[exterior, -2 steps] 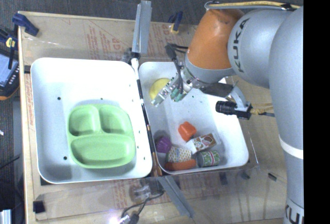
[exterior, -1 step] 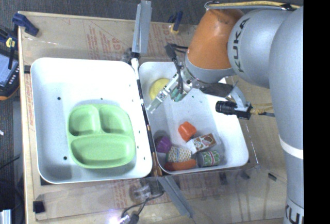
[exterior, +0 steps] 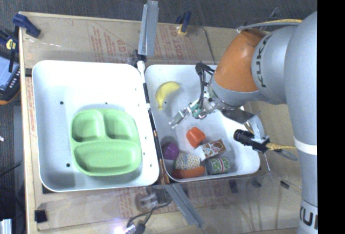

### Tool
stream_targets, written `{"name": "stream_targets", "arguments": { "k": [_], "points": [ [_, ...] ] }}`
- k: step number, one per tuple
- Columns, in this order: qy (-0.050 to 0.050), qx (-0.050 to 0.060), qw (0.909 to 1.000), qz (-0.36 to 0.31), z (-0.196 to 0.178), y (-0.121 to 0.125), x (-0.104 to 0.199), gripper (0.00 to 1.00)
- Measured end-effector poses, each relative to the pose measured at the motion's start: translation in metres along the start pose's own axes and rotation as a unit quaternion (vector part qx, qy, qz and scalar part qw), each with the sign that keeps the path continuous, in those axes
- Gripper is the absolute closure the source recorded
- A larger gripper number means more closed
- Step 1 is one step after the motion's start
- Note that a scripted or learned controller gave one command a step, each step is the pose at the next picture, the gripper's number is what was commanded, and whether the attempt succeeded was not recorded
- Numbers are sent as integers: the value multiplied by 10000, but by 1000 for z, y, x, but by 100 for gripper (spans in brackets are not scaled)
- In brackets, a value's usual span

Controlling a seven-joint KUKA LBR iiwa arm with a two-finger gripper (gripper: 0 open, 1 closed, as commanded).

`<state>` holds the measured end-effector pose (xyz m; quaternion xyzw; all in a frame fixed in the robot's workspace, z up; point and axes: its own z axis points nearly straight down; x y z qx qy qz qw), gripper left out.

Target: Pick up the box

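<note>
box [exterior: 211,149] half-hidden among clutter, jaws indistinct

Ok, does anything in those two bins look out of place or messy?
Mostly no. The green tray lies flat in the left bin. In the right bin, the box lies tilted in a crowded heap by the near wall, while the banana lies apart. The gripper hovers over bare floor.

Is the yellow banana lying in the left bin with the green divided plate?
No. The yellow banana lies in the right white bin; the green divided plate sits in the left white bin.
</note>
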<state>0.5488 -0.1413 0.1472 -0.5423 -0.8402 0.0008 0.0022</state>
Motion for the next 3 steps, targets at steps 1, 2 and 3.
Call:
{"name": "stream_targets", "arguments": {
  "k": [1, 2, 3],
  "points": [
    [3, -7, 9918, 1276, 56, -67, 26, 0],
    [5, -4, 9921, 1255, 46, -66, 26, 100],
    [3, -3, 9922, 1250, 46, -66, 26, 0]
  ]
}}
